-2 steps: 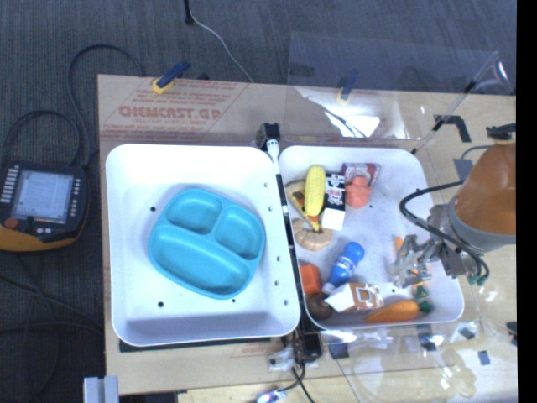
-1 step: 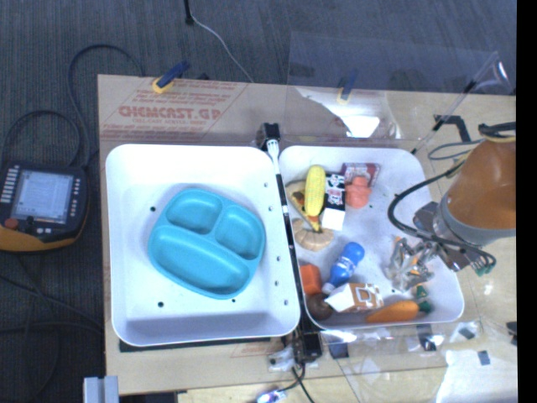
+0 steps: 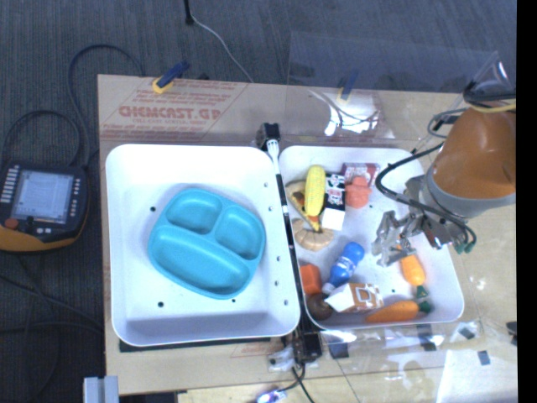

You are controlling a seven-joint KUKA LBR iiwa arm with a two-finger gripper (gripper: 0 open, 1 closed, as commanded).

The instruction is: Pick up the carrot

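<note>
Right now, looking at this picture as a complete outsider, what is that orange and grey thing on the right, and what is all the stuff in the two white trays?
You are looking down at a slant from one fixed camera above a workbench. The grey and orange thing is a robot arm reaching in from the right. At its tip is the end effector, a two-finger claw, hanging over the right bin.

The left bin holds a blue divided plate. The right bin holds toy food: a corn cob, a blue bottle, a small carton and more. The carrot the robot is meant to pick up lies along that bin's near edge. Nothing shows between the fingers, so nothing is held yet.
</note>
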